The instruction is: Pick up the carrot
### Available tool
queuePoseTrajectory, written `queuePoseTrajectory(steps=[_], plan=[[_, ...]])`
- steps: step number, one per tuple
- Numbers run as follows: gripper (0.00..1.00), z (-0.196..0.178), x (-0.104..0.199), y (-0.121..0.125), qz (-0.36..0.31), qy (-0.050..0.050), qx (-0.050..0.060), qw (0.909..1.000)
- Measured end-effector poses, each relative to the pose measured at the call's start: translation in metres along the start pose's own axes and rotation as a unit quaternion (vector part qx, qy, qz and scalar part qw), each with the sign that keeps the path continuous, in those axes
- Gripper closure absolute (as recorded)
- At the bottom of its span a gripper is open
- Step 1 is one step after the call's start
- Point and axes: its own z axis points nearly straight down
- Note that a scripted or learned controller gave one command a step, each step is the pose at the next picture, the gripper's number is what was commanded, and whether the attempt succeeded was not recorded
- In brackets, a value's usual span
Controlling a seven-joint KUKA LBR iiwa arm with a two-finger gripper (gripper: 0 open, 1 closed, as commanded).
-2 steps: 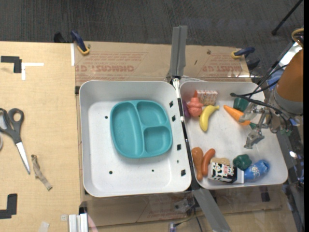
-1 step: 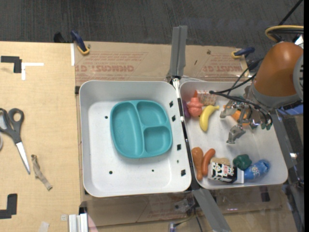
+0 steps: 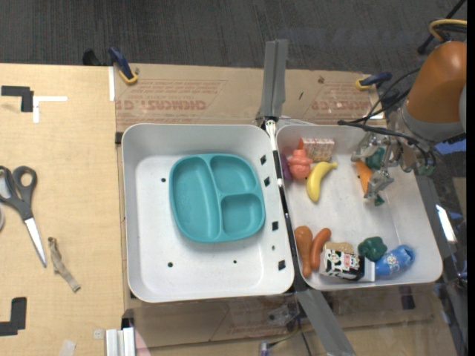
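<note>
A small bright orange carrot [image 3: 363,175] shows in the right bin [image 3: 415,228], near its far right corner. My gripper [image 3: 377,188] hangs right over it, with the carrot against its left side. The gripper's body hides part of the carrot. Whether the carrot is held or merely lies beside the gripper is unclear from this angle. The arm with its orange band [image 3: 438,80] reaches in from the right.
The right bin also holds a banana [image 3: 318,179], a pink toy [image 3: 299,163], a pink box [image 3: 318,148], two orange-red sausages [image 3: 312,248], a cow-patterned carton [image 3: 343,262], a green piece [image 3: 372,248] and a blue item [image 3: 393,261]. A teal divided plate [image 3: 217,196] lies in the left bin. Scissors [image 3: 24,206] lie far left.
</note>
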Motion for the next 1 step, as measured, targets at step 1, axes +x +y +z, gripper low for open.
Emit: queuePoseTrajectory(steps=[1], plan=[[1.0,-0.0113,-0.0011,0.0001,0.0,-0.001,0.0,1.0]])
